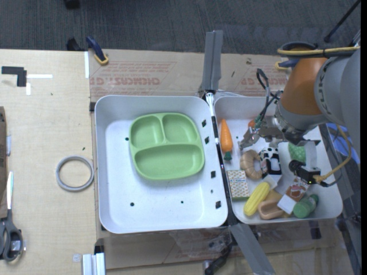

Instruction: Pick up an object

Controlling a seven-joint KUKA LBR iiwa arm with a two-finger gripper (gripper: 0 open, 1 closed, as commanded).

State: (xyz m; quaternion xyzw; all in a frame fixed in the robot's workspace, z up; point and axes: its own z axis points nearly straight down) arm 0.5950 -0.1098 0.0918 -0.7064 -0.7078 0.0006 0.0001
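The right bin (236, 103) holds several toy foods. An orange carrot (226, 136) lies by its left wall, a tan bagel (250, 162) sits in the middle, and a yellow corn cob (257, 197) lies near the front. My gripper (250, 140) hangs low over this bin, just above and behind the bagel and to the right of the carrot. I see nothing held in it. A black-and-white toy (270, 158) lies right beside the bagel, partly under the wrist.
A green divided plate (166, 146) sits in the left bin (106, 171). A speckled cracker (237, 183), a tan bun (270, 208) and a green piece (305, 207) crowd the right bin's front. On the bench to the left lie a tape ring (74, 172) and scissors (10, 234).
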